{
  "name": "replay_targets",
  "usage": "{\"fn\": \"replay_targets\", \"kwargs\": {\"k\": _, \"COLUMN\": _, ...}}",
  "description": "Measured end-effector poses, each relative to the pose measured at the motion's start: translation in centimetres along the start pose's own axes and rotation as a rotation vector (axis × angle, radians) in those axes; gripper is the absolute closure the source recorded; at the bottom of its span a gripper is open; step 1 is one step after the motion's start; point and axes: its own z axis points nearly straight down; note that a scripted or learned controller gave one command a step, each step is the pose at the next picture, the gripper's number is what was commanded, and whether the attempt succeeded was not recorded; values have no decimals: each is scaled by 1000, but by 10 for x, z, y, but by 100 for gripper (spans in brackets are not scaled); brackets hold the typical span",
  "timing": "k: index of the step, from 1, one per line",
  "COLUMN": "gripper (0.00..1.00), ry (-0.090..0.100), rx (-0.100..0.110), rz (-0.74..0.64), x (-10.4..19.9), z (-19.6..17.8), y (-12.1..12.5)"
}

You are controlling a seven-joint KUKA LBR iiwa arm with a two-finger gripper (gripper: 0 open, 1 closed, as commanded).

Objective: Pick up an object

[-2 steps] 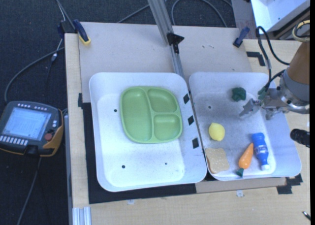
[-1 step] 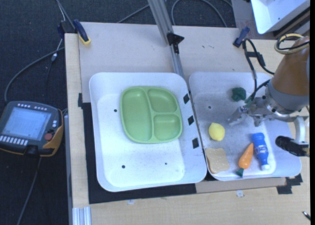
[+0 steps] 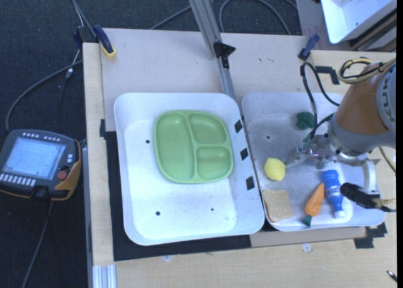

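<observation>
So, me hanging over the right bin, nothing picked up yet.

Left bin (image 3: 135,217) has a green divided plate (image 3: 192,146) in it. In the right bin (image 3: 277,107): yellow lemon (image 3: 274,169), slice of bread (image 3: 278,205), toy carrot (image 3: 314,200), blue bottle (image 3: 333,193), and a dark green thing (image 3: 306,120) up top. My gripper (image 3: 310,152) sits just right of the lemon, above the carrot; can't tell how wide my jaws are from up here.
</observation>
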Motion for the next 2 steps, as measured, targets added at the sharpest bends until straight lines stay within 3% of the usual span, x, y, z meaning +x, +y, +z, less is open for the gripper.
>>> {"fn": "replay_targets", "kwargs": {"k": 1, "gripper": 100, "ry": -4, "rx": -5, "rz": 0, "x": -1, "z": -13, "y": 1}}
{"fn": "replay_targets", "kwargs": {"k": 2, "gripper": 100, "ry": -3, "rx": -5, "rz": -1, "x": 0, "z": -75, "y": -2}}
